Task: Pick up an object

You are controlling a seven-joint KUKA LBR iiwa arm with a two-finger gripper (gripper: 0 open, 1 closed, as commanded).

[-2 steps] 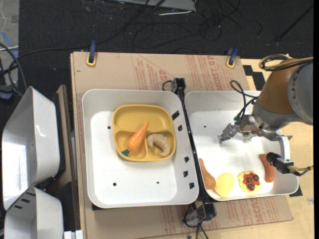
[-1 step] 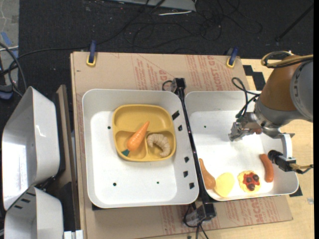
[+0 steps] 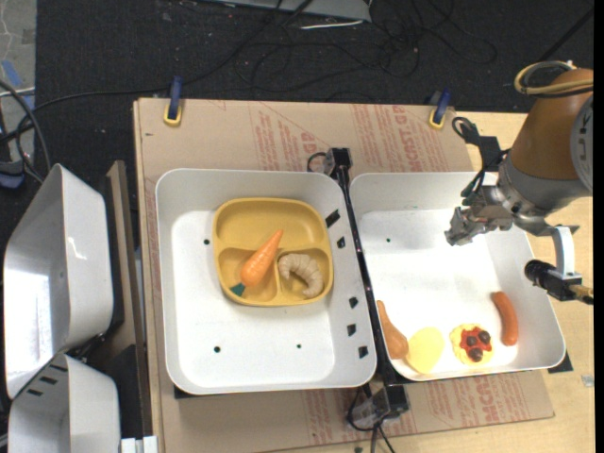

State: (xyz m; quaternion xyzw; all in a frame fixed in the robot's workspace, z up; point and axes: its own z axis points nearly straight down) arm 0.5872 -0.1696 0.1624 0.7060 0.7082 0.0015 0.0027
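Four items lie along the right bin's (image 3: 444, 206) near edge, so I'd lower the gripper (image 3: 464, 229) (its state I can't tell) squarely over the sausage (image 3: 508, 317).

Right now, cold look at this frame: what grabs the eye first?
The yellow divided plate in the left bin, holding a carrot and a pale shrimp. Then the arm's gripper over the upper part of the right bin, with a sausage, a yellow round piece, a small pizza and an orange drumstick-like piece lined along that bin's near edge.
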